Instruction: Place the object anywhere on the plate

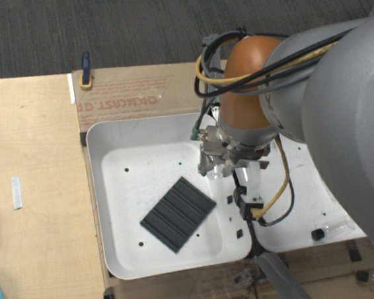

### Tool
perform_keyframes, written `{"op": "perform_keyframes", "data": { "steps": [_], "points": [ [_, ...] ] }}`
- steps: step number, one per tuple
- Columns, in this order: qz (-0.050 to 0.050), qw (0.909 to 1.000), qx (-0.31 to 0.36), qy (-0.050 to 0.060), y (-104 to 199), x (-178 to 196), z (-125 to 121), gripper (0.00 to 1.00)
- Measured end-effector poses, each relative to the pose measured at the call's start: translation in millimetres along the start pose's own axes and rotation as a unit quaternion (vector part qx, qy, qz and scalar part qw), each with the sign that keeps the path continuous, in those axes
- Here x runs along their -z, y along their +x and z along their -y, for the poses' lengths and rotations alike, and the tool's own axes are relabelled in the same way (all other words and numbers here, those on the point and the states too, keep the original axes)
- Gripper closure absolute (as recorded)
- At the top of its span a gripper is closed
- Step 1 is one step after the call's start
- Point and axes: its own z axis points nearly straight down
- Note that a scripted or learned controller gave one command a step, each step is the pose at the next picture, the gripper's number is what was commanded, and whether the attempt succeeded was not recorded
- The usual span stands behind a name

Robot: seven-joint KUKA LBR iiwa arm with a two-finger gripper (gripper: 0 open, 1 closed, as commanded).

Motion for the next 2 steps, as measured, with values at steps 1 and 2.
{"op": "perform_keyframes", "data": {
  "steps": [1, 2],
  "points": [
    [0.000, 0.9978, 0.066, -0.002, -9, 115, 28, 1.00],
    [0.000, 0.9585, 0.285, -0.001, 14, 21, 34, 1.00]
  ]
}}
